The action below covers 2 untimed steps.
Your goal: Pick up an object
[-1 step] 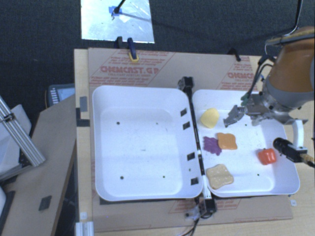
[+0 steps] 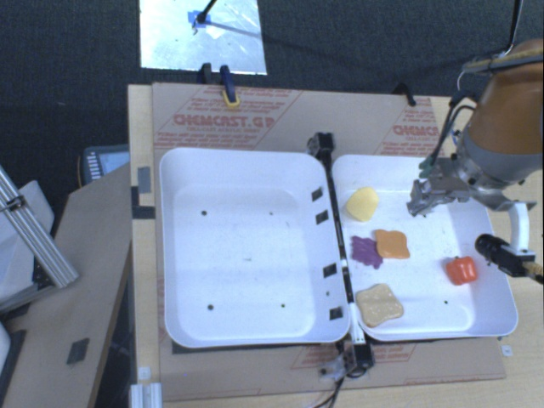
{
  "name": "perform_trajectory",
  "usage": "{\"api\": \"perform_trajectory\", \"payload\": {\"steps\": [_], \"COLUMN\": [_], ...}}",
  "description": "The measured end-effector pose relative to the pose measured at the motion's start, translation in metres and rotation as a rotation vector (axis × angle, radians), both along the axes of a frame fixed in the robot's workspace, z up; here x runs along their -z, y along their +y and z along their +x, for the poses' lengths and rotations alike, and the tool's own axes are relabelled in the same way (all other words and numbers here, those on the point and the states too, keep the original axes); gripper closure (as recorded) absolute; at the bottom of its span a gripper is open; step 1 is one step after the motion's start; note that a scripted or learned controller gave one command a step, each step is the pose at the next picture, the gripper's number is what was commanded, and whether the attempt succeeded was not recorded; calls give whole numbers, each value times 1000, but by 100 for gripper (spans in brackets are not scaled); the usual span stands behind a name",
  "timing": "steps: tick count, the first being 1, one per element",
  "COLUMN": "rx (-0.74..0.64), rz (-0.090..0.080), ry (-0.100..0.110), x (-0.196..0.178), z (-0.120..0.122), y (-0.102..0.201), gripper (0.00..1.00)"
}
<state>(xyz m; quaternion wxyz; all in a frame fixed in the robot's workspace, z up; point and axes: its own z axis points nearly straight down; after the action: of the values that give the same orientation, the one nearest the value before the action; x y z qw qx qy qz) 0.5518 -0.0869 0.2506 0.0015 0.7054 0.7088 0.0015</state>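
Right bin (image 2: 489, 313): holds five items; a yellow piece (image 2: 363, 203) near the divider at the far side; a purple piece (image 2: 365, 251) touching or just beside an orange piece (image 2: 392, 244) in the middle; a tan bread-like piece (image 2: 378, 304) at the near corner; a red piece (image 2: 461, 270) toward the right wall.
Left bin (image 2: 246, 253): white, beside the right bin on the surface (image 2: 212, 117).
Claw (image 2: 422, 202): hangs over the far part of the right bin, right of the yellow piece and above the orange piece; nothing seen between its tips; whether it stands wide or narrow cannot be told at this size.
Step in hand: judged as the approach, no item yet taken.
Nearest candidates: yellow piece and orange piece; the yellow piece stands apart from its neighbours, so it looks the cleaner target.
Advice: centre over one item before descending; avoid the purple-orange pair, where the tips may catch both; keep clear of the divider wall; confirm the item sits between the tips before lifting.
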Motion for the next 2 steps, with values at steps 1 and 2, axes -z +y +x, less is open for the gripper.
{"api": "perform_trajectory", "payload": {"steps": [1,2], "rx": [-7,-7], "rz": [3,3], "ry": [0,-7], "x": [-18,-95], "z": [-9,12], "y": [68,128], "gripper": [100,100]}}
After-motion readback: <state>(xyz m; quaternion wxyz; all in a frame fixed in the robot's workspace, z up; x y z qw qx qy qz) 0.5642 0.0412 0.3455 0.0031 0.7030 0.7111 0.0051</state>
